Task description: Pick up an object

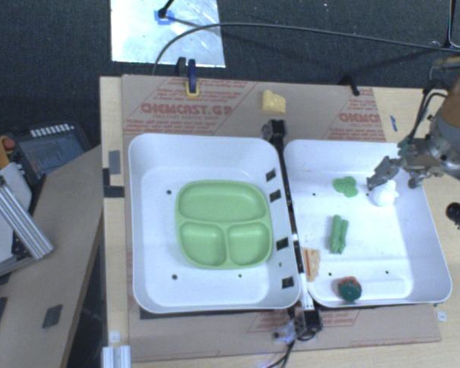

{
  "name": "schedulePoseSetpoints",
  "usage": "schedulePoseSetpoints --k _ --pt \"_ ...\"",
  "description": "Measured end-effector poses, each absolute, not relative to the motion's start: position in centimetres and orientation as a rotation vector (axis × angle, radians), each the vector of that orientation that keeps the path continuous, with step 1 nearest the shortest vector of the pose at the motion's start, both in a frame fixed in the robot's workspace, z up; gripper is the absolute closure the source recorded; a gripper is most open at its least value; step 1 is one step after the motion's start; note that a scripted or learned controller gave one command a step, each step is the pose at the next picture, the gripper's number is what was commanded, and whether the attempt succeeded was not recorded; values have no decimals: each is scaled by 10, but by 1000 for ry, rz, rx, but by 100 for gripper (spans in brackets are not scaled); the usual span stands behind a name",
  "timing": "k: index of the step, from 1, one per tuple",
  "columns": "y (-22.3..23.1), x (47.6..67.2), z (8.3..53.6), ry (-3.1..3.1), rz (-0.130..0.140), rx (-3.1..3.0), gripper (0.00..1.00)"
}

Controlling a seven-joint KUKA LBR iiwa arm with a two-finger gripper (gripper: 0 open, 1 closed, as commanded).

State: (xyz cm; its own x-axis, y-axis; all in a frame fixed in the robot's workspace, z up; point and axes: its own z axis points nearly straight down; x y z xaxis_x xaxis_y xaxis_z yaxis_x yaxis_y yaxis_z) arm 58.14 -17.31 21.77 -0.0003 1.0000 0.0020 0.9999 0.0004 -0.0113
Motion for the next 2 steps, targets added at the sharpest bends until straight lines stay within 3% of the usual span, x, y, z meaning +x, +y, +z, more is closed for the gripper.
schedulePoseSetpoints --k 1,2 --pt "-173 584 225 -2226 -1 -2219 0" --pt "-170 574 172 -2221 1 -2219 0"
